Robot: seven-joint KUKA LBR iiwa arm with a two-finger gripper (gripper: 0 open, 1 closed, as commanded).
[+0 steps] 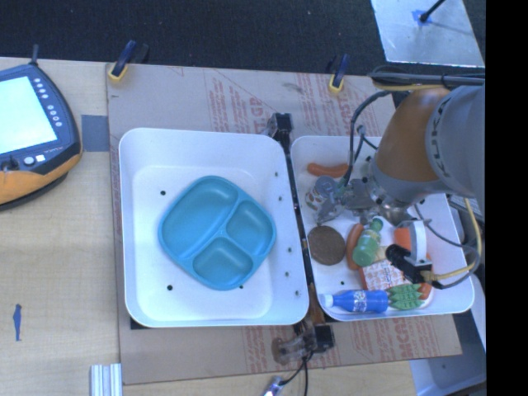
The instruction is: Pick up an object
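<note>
My arm (421,143) reaches in from the right over the right bin (462,299). Its gripper (332,198) is low in the bin's upper left part, just below an orange carrot (328,169) and above a brown round disc (326,244). A green bottle (367,247) and an orange piece (353,236) lie just right of the disc. Along the bin's front lie a blue bottle (359,302), a green toy (406,295) and a red and white packet (382,275). Nothing is visibly held by the gripper.
The left bin (132,221) holds a blue divided plate (217,232). A teach pendant (33,134) rests on the bench at the far left. Cables (450,266) loop over the right bin's right side. Clamps (124,60) hold the board at the back.
</note>
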